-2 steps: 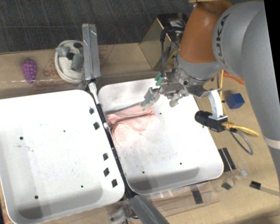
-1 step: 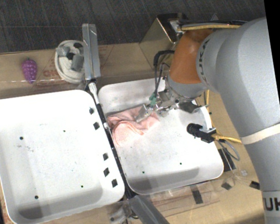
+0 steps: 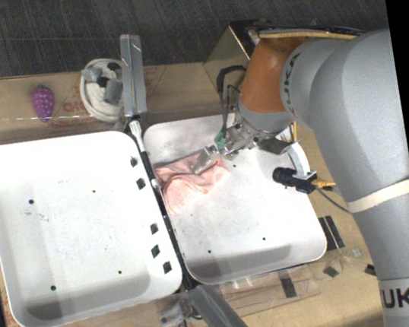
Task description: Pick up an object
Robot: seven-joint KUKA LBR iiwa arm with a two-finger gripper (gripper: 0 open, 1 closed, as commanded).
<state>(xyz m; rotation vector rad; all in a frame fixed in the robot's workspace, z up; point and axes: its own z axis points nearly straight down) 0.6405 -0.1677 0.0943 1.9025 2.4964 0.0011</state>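
Looking down at a slant on a bench, the view takes in two shallow white bins side by side. The grey arm (image 3: 352, 120), with its orange band above the wrist, reaches in from the right over the right bin (image 3: 278, 239). Its gripper (image 3: 214, 152) sits low at the bin's upper left part, tips touching a crumpled pink cloth (image 3: 188, 181) (whether the cloth is pinched between the fingers, or how far apart they stand, cannot be told from this angle). The cloth lies against the bin's left wall, near the divider. The left bin (image 3: 79, 294) sits beside it. Beyond the bins, on the bench, rest a small purple object (image 3: 43, 102) and a white roll (image 3: 100, 89).
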